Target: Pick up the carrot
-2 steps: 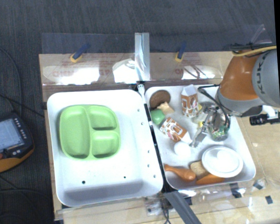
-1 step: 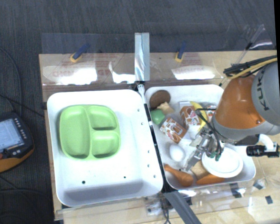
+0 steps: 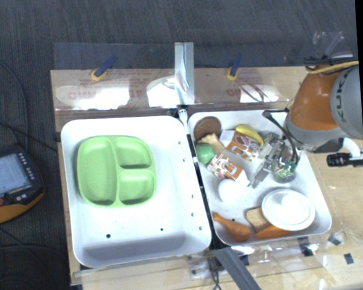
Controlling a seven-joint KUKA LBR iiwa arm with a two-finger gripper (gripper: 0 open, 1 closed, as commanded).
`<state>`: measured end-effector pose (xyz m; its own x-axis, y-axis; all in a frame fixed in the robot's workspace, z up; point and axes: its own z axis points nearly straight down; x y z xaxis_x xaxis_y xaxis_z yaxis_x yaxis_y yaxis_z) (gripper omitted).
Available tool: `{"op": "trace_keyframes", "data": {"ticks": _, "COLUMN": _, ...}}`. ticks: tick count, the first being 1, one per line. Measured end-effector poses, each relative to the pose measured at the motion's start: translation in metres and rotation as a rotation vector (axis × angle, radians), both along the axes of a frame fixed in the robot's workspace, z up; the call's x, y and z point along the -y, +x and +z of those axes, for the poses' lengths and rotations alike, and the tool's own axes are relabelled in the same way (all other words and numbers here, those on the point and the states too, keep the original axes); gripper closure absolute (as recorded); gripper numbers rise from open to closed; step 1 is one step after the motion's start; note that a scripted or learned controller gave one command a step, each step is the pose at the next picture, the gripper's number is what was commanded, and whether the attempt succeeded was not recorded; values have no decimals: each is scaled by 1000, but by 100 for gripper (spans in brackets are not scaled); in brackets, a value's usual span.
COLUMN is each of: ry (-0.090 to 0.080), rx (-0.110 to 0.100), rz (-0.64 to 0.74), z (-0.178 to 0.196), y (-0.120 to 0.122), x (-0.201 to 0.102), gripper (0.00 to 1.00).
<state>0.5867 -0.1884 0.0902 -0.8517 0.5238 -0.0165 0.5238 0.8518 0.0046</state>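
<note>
The carrot (image 3: 273, 232), a bright orange tapered piece, lies along the front wall of the right bin (image 3: 321, 190). A white bowl (image 3: 288, 208) covers part of its upper side. My gripper (image 3: 258, 175) hangs over the middle of the right bin, pointing down and to the left. It is well behind the carrot, above the gap between an orange-and-white box (image 3: 226, 166) and the bowl. I see nothing held in it.
The right bin also holds a banana (image 3: 250, 132), a green apple (image 3: 205, 153), a brown ball (image 3: 207, 126), a second box (image 3: 244, 145), a bread slice (image 3: 256, 217) and an orange-brown long piece (image 3: 229, 228). A green divided plate (image 3: 115, 169) lies in the left bin.
</note>
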Motion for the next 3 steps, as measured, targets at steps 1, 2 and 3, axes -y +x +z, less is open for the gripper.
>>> {"op": "trace_keyframes", "data": {"ticks": 1, "ry": -1, "rx": -5, "rz": 162, "z": 0, "y": -99, "x": -45, "gripper": 0}}
{"op": "trace_keyframes", "data": {"ticks": 2, "ry": -1, "rx": -12, "rz": 308, "z": 30, "y": -3, "x": -35, "gripper": 0}}
{"op": "trace_keyframes", "data": {"ticks": 3, "ry": 5, "rx": -19, "rz": -52, "z": 17, "y": -65, "x": -85, "gripper": 0}}
